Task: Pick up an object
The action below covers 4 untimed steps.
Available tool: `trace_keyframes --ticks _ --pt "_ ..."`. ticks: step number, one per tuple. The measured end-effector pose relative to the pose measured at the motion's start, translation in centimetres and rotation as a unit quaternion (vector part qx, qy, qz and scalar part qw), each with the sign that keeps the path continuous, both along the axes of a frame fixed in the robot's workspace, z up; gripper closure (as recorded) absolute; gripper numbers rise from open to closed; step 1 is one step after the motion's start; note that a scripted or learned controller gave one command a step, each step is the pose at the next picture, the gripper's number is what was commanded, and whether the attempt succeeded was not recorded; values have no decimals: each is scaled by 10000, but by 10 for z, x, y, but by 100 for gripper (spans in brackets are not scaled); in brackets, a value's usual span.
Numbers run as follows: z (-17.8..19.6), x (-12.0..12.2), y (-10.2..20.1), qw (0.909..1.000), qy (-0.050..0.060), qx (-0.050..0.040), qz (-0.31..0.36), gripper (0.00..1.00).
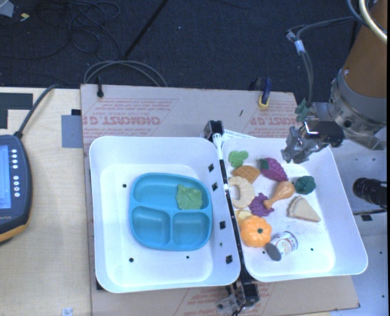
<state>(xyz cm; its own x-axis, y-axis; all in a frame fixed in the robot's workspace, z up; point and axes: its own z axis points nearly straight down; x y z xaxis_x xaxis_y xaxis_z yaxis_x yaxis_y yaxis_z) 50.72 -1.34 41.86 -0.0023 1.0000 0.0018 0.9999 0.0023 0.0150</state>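
Landmark is the right bin (342,255); everything below is placed against it

My arm (369,58) comes in past its far right corner, my gripper (300,147) hanging over the far rim, nothing in it. Whether my jaws are spread or pressed together I cannot tell, the tip is dark clutter

Left bin (109,176) just beside it on the left holds a blue divided tray (156,219) with a green leafy piece (189,197) in its far right compartment

Toy food sits in the left half and middle of the right bin, largest down:
- orange pumpkin (255,232), near left side, round, no real axis, probably hollow plastic and slick, a wide pinch across the middle
- bread wedge (303,210), centre right, flat, point facing far-left, looks stiff and light; my guess for the easiest pick, pinch across the flat faces
- drumstick (281,192), centre, long axis running near-left to far-right, take it at the thin neck
- purple grapes (272,169), far centre, bumpy, axis tilted far-left to near-right
- small can (285,244), near centre, lying on its side, could roll
- dark green lump (305,184), right of the drumstick, small, rounded

All look light and rigid, not fragile
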Motion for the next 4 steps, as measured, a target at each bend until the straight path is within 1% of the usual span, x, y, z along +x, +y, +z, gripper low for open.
trace_keyframes --ticks 1,2,3,4 --pt "-111 -18 -46 9999 144 -13 -38 100" --pt "113 -23 -39 10000 -9 -16 -4 100" --pt "57 -32 -4 9999 112 -8 4 100" --pt "122 -28 87 10000 60 -2 38 100"
